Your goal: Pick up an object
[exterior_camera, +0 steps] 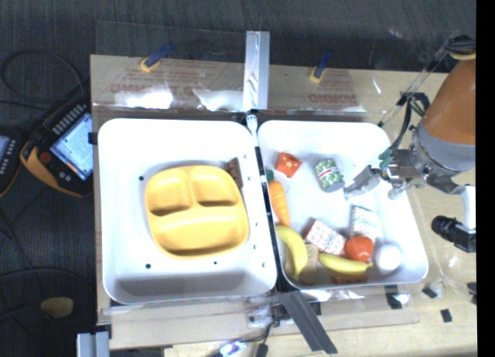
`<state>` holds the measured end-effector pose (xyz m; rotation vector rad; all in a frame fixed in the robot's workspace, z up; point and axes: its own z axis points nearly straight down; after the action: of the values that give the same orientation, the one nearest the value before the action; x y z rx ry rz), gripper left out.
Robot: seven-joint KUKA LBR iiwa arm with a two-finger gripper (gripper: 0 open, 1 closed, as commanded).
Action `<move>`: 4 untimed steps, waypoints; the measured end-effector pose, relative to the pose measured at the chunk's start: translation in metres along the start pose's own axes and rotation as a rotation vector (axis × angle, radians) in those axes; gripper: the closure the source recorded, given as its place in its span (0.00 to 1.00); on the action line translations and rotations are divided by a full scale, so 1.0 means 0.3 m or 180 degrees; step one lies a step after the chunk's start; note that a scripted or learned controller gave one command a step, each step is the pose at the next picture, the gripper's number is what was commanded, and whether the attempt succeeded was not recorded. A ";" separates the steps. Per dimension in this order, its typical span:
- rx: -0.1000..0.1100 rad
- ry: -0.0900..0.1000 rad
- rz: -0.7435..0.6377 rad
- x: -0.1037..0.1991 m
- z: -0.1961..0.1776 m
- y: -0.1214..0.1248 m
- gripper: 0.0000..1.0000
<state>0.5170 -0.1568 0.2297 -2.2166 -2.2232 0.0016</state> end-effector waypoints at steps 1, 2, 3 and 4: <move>-0.0001 -0.0008 -0.0587 0.044 0.043 0.292 0.00; -0.0031 -0.0011 -0.0155 0.013 0.467 0.421 0.00; -0.0039 -0.0012 -0.0162 0.017 0.428 0.425 1.00; -0.0005 -0.0001 -0.0389 0.334 0.096 0.402 1.00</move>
<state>0.6373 -0.0563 0.2007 -2.0775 -2.3555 0.0000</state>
